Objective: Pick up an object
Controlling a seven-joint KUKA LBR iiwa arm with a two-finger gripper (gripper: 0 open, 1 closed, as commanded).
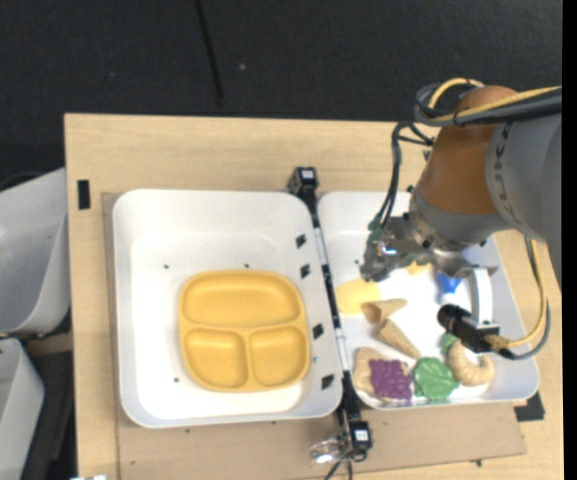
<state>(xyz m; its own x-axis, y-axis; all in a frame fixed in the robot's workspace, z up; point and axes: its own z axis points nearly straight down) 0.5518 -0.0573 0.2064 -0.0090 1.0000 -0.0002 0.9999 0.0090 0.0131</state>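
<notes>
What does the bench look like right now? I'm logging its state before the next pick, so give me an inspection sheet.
Surface: wooden bench bearing two white bins, left bin and right bin.
Job's things: right bin holds a yellow piece, cone, purple grapes, green piece, blue piece.
Clutter: yellow divided tray in the left bin.
Grippers: gripper low over the yellow piece.
Cables: yellow and black cables on the arm.
Surroundings: dark floor.
</notes>
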